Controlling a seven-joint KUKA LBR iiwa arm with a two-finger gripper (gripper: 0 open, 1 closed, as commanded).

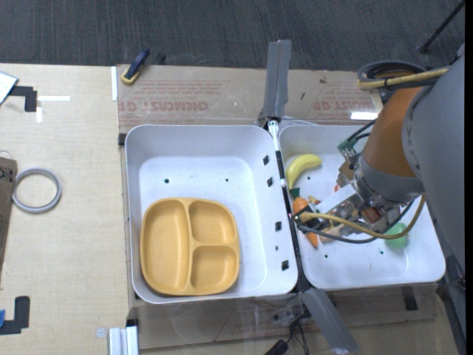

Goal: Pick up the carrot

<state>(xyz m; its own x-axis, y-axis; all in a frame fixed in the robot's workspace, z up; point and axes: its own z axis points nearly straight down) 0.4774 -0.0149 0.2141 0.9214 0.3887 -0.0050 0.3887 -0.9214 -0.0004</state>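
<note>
On the far left of the counter (66,272) lay a roll of grey tape (35,190), well apart from both bins. A blue-and-yellow tool (135,66) sat on the cardboard behind the left bin.

Left bin (192,143): held one yellow divided plate (190,245) with three compartments, lying flat toward the near-left corner. The far half of the bin floor was bare white, so open room there.

Right bin (369,272): a banana (301,167) lay near the far-left corner, curved, close to the dividing wall. Just nearer the camera, the carrot (300,207) lay against the left wall, orange with a bit of green at its top; an orange tip showed again a little lower, with a dark cable crossing over it. A pale green object (397,231) sat toward the right side, partly under the arm.

Arm (414,139) came in from the right and covered most of the right bin's middle and far side. Claw (347,217) was low in the bin, just right of the carrot, tangled among cables and hoses; whether its fingers were wide or narrow could not be told. No object seen between them.

Near strip of the right bin floor was bare.
</note>
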